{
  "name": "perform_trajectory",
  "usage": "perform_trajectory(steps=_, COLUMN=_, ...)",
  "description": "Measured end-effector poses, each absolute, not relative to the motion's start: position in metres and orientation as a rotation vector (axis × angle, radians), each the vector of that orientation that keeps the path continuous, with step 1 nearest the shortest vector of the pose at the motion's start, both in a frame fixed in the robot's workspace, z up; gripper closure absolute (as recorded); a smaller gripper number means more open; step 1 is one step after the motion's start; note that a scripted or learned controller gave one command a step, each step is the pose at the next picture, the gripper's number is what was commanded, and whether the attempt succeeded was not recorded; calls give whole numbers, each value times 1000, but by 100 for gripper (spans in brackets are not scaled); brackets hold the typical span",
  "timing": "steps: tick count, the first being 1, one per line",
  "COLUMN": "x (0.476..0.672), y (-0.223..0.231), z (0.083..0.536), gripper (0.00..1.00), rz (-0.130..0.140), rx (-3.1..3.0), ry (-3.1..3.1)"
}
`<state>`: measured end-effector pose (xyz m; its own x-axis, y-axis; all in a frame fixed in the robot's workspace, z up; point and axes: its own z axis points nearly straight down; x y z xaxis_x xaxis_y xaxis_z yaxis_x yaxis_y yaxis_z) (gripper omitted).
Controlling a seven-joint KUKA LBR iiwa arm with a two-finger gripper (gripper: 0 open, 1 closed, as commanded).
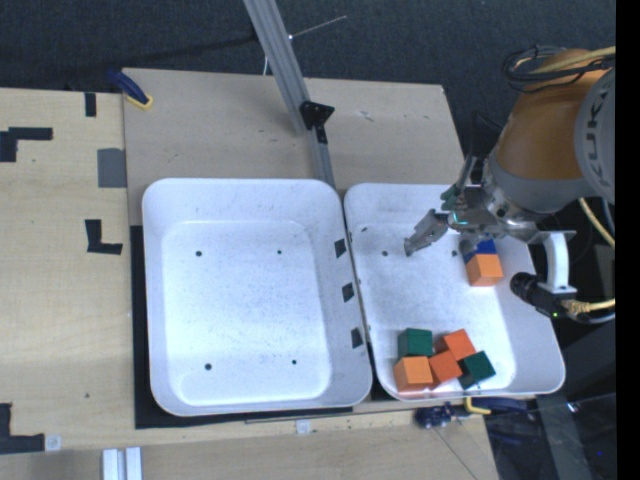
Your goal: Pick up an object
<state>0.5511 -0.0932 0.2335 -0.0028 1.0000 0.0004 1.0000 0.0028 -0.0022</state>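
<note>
**Gripper above the right bin, blocks below it**

The left bin (245,293) sits at nine o'clock of the right bin (400,268). Over the right bin's upper half hangs the gripper (425,236), one grey finger slanting toward eight o'clock; whether it is open or closed cannot be told, and nothing is seen between its fingers. Just at four o'clock of it lies an orange block with a blue top (484,264), sitting roughly square, with no clear long axis. At six o'clock, by the bin's near wall, a cluster of orange and green blocks (443,359) lies touching, tilted at mixed angles.
</note>
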Motion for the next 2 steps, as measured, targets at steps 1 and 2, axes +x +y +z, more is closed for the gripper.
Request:
perform_trajectory(steps=1, x=551, y=-93, z=234, gripper=0, rz=2, rx=-2218, ry=-2223)
perform_trajectory(steps=2, x=544, y=-98, z=187, gripper=0, rz=8, rx=-2218, ry=-2219)
